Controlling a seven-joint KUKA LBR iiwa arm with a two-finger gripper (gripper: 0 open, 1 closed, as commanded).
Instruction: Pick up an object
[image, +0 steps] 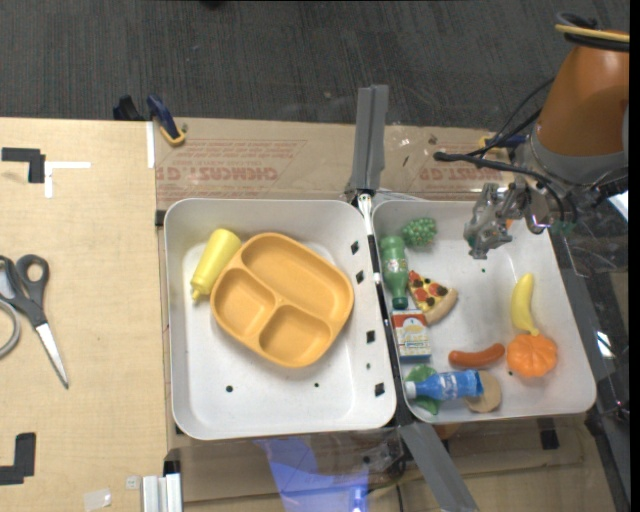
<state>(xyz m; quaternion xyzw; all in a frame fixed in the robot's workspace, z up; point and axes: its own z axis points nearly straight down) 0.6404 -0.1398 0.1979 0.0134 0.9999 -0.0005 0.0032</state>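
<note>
Gripper (487, 238) hangs over the right bin's (560, 405) upper part, grip state unclear; nothing lifted yet, candidates like banana (522, 302) and broccoli (419, 232) lie loose below, pick remaining.

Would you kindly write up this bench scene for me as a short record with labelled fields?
left bin: holds an orange divided tray with a yellow bottle lying against its upper-left edge
right bin: broccoli, green bottle, pizza slice, small carton, blue bottle, sausage, banana, orange pumpkin
tool: over the right bin's upper part, right of the broccoli, nothing seen between its fingers
bench outside the bins: scissors at the far left
</note>
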